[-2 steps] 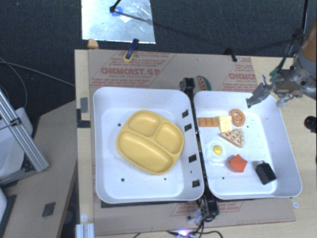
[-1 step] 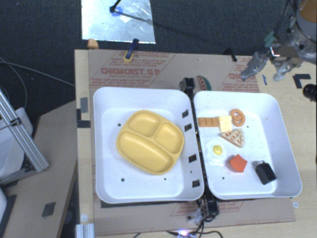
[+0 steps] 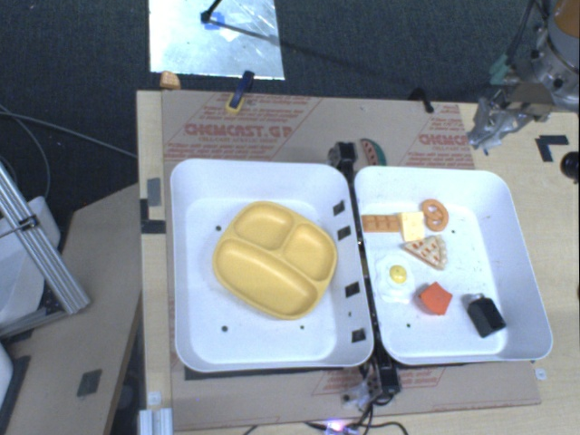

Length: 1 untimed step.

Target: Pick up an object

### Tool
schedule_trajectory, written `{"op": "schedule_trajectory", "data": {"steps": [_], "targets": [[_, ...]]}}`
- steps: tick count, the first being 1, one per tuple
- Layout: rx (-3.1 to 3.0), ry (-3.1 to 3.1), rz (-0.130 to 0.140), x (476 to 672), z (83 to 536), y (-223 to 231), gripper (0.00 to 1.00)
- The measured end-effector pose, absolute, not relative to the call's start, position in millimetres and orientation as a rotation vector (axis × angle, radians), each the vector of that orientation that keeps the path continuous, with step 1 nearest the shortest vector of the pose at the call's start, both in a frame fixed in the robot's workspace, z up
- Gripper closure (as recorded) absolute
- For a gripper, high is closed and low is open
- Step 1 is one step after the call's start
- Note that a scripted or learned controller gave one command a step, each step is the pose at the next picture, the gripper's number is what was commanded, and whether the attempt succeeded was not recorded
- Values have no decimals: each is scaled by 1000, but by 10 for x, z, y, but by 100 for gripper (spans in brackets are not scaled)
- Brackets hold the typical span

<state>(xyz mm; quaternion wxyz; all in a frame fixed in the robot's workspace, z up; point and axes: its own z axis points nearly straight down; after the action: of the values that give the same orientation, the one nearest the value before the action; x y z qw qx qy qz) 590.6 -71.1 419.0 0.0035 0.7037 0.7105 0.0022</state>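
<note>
The right white bin (image 3: 517, 243) holds several small items: a pretzel (image 3: 435, 213), a brown wafer bar (image 3: 381, 223), a yellow cheese square (image 3: 412, 226), a waffle wedge (image 3: 428, 251), a fried egg (image 3: 396, 274), a red block (image 3: 435, 298) and a black block (image 3: 486, 315). A yellow divided plate (image 3: 275, 258) lies in the left bin (image 3: 195, 270). My gripper (image 3: 485, 127) hangs high at the upper right, beyond the right bin's far edge, well apart from all the items and with nothing seen in it.
A silver sheet (image 3: 216, 24) lies on the dark floor behind the bench. A yellow and blue clip (image 3: 239, 93) and a small tan block (image 3: 169, 81) sit at the bench's far edge. An aluminium frame (image 3: 36, 243) stands at the left.
</note>
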Motion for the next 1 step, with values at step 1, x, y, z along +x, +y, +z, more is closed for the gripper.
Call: {"op": "schedule_trajectory", "data": {"steps": [1], "targets": [[2224, 2214, -1, 5814, 4015, -1377, 100]]}}
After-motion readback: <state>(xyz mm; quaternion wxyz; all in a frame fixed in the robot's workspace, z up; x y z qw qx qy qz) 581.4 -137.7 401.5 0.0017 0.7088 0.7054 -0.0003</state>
